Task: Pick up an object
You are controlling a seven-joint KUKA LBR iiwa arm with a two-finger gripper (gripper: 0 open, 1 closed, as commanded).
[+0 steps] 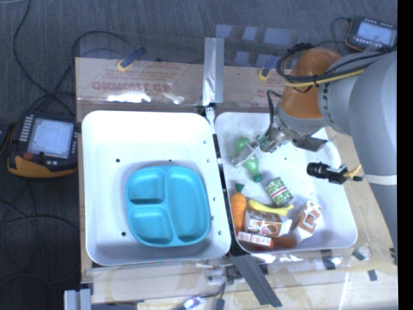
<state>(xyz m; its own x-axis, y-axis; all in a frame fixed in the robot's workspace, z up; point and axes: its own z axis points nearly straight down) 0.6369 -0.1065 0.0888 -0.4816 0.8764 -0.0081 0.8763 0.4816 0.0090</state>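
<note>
The pincer [253,148] hangs low in the upper left corner of the right bin [342,237], the grey arm [361,102] with its orange band [310,86] slanting in from the right. Whether it is open or closed, the view does not tell; it is too small and too blurred against the white floor. Nothing can be made out as held, so the pick counts as not yet done.

Right at the pincer lies a green item [242,145], touching it or nearly so, hard to say which. Just below sits a green bottle-like piece [253,168], tipped over. Either could be the target; the green item at the tip looks the likelier one, going by the approach alone.

Further down the bin, a small green-and-red can [278,190] lies on its side, then a yellow banana [271,207] and an orange carrot [238,210] by the left wall. Along the front edge, small printed cartons [266,227] crowd together, another carton [308,219] to their right.

Across the divide, the left bin [103,141] carries a blue divided plate [169,204]. Both bins rest on the worktop [97,82].

Judgement on progress: the arm is down at the objects, early to middle of the attempt. Closing, securing and lifting are all left.
</note>
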